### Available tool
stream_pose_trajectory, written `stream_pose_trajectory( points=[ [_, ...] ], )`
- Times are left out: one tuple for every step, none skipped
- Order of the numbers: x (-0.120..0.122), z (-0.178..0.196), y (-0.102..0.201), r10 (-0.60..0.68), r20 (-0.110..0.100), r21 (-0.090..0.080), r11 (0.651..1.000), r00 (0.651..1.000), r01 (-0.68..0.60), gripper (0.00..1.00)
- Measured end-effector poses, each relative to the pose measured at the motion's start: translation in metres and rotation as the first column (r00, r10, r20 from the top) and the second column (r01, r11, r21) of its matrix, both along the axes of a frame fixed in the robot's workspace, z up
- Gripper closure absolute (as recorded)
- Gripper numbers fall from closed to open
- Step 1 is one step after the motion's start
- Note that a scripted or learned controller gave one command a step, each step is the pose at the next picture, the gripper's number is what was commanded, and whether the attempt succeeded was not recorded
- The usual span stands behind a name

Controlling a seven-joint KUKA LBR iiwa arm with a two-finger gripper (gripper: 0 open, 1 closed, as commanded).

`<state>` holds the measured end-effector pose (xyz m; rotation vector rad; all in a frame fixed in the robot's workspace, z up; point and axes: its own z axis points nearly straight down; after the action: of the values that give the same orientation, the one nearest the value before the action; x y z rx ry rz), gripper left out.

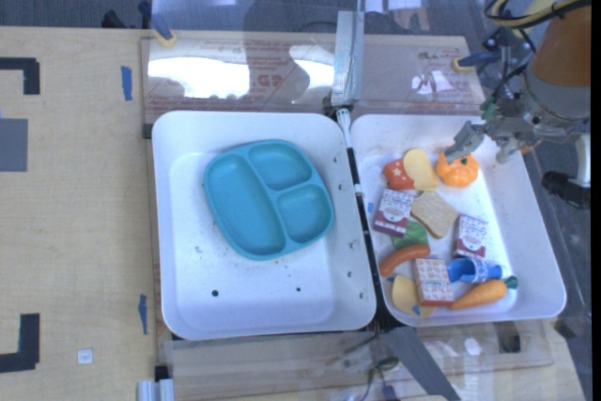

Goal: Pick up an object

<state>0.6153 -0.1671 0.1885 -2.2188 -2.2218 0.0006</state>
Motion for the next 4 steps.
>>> stream_pose_trajectory(
  points=[
    [0.002, -0.054, -0.038, 0.220, -0.002, 0.001, 0.975, 0.975, -0.220, 0.00],
    [0.026, -0.100, -0.029, 0.212, 0.008, -0.004, 0.977, 0.977, -0.212, 0.00],
    [0.038, -0.056, 0.024, 0.177, 0.010, -0.003, 0.984, 0.984, -0.177, 0.00],
    [0.020, -0.098, 0.011, 0.202, 0.011, -0.005, 0.979, 0.979, -0.202, 0.00]
  ],
)
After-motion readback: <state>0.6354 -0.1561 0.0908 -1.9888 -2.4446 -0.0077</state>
